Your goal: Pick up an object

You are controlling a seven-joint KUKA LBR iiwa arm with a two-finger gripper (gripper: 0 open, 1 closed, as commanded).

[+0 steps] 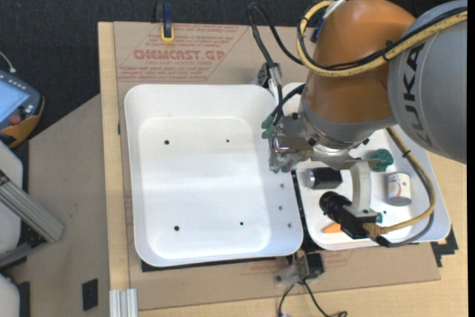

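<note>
The claw (288, 151) sits low under the grey and orange wrist, over the seam where the two bins meet, and I cannot tell whether it is wide or narrow. Just beside it, in the right bin (413, 223), lie a small white bottle (398, 187), a teal piece (381, 157) and an orange bit (332, 229). The left bin (130, 159) rests alongside on the brown surface (185, 48).

You look down from one fixed camera above the bench (185, 48), slanted and fairly near: left bin (133, 159) mid-frame, right bin (439, 213) lower right, arm (356, 63) entering from the right.
</note>
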